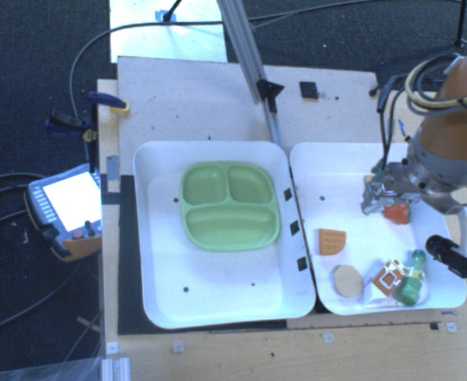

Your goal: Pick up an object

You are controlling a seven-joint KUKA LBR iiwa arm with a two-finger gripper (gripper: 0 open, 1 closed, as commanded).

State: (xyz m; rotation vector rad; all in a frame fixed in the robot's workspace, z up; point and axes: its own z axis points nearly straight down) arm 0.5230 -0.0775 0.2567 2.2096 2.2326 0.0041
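Note:
My gripper [383, 196] hangs low over the upper middle of the right bin [329, 165]. A small red object [398, 213] lies right at its lower right side, partly covered by it; I cannot tell whether they touch. Further toward the front of the same bin lie an orange wedge [332, 241], a tan round disc [347, 281], a small orange-and-white box [388, 276] and a green bottle [411, 286].
A green divided plate [230, 205] sits in the left bin [162, 292]. The grey arm with its orange band [456, 94] enters from the right above the right bin. A slanted metal pole [245, 42] crosses the back of the bench.

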